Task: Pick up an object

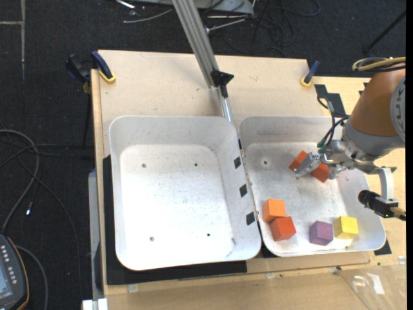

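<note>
Over the right bin: we see the grey arm with its orange band reaching in from the right, its gripper low above the bin's upper half.
Jaws: we cannot tell whether they are apart or together; red-orange blocks sit right at the tips and blur the view.
Red-orange blocks: one lies just left of the tips, tilted; a second lies just beside it, under the gripper. We cannot tell if either is gripped.
Right bin: along its near side we count an orange cube, a red cube touching it below, a purple block, and a yellow cube just beside the purple one.
Left bin: white, speckled.
Surface: pale wood, clamps at the far corners.
</note>
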{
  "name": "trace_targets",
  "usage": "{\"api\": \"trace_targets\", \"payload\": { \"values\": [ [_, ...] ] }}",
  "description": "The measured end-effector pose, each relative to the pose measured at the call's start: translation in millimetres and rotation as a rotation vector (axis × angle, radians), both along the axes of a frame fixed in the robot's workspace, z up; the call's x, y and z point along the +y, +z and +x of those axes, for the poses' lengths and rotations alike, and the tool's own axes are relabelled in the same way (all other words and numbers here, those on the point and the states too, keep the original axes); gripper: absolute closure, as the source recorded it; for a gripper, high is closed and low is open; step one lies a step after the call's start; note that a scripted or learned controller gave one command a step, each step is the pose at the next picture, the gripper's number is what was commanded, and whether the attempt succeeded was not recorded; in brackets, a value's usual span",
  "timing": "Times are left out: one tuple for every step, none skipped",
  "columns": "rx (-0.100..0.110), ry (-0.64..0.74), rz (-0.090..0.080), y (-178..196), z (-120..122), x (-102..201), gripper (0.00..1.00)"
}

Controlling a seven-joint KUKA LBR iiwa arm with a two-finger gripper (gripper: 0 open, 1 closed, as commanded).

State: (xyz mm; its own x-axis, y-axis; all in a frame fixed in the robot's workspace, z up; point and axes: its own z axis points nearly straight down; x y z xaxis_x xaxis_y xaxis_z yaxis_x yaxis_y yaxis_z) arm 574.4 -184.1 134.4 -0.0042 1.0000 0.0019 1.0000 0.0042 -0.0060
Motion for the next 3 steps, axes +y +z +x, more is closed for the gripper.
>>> {"api": "trace_targets", "payload": {
  "values": [
    [-0.005, -0.005, -0.001, -30.6, 53.5, 17.7, 0.00],
    [-0.016, -0.004, -0.007, -34.9, 10.3, 52.9, 0.00],
    [-0.012, -0.005, -0.005, -27.6, 9.9, 52.1, 1.00]
  ]
}}
